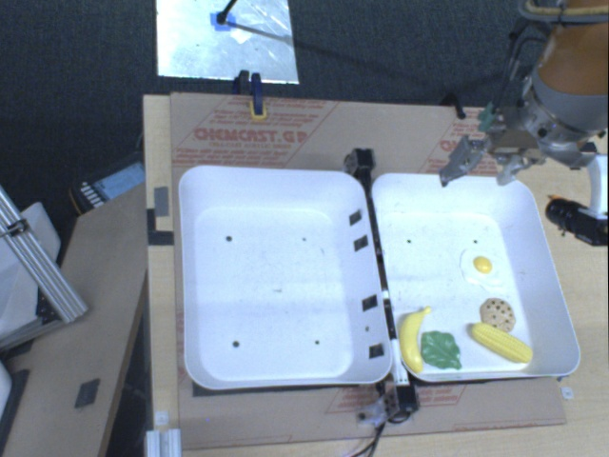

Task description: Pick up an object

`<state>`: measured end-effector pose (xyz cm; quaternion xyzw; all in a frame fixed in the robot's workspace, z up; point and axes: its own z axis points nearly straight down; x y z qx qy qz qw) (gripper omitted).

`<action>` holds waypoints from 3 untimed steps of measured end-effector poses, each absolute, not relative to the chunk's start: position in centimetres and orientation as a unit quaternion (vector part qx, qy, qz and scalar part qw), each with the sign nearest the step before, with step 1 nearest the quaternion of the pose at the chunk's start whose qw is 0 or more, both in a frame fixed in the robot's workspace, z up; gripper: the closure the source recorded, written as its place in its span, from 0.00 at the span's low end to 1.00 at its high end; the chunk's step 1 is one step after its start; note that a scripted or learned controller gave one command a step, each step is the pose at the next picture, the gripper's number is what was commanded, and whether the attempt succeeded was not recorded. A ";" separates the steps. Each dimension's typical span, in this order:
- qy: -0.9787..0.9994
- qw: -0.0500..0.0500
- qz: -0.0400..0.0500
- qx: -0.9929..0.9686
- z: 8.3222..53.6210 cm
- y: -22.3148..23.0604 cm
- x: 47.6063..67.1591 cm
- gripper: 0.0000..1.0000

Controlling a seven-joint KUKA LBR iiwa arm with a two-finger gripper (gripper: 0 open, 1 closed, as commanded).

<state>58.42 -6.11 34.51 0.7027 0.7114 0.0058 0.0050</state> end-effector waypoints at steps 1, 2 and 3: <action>0.711 0.004 0.005 0.703 45.2 -1.6 52.6 0.00; 0.710 0.003 0.004 0.704 53.9 2.3 48.5 0.00; 0.708 0.001 0.001 0.707 53.6 -0.8 48.7 0.00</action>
